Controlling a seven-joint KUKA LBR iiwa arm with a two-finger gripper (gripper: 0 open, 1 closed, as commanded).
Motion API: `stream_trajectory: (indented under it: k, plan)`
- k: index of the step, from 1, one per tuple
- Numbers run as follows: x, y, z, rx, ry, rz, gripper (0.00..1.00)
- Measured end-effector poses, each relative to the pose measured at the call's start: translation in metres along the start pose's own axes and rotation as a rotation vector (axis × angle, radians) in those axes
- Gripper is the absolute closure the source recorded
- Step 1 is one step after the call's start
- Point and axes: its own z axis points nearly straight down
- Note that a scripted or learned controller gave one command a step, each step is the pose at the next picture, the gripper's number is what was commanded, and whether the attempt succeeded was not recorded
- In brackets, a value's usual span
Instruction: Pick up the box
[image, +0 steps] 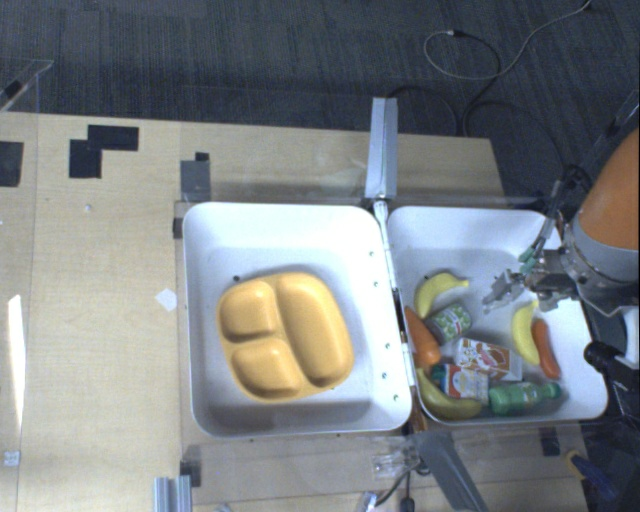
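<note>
The box (487, 358) is a small white carton with red and orange print, lying flat in the lower middle of the right bin (470, 232). Toy food presses against it on every side. My gripper (512, 278) hangs over the upper right part of that bin, up and to the right of the box and apart from it. Its fingers are spread open with nothing between them. The grey arm with its orange band (612, 200) comes in from the right edge.
Around the box lie a green-labelled can (452, 320), three bananas (440, 288) (525, 333) (450, 402), an orange carrot (422, 338), a red-orange stick (546, 346) and a green bottle (522, 397). The left bin (200, 300) holds a yellow divided tray (285, 332).
</note>
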Motion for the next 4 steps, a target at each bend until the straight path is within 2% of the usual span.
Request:
stream_trajectory:
  k: [1, 2, 3, 4]
  plan:
    - [0.027, 0.072, 0.137, -0.01, 0.0, 0.2, 0.0]
    - [0.029, 0.075, 0.124, -0.016, 0.004, 0.198, 1.0]
    - [0.029, 0.075, 0.124, -0.015, 0.004, 0.199, 0.0]
    - [0.016, 0.084, -0.01, -0.004, -0.001, 0.18, 0.0]
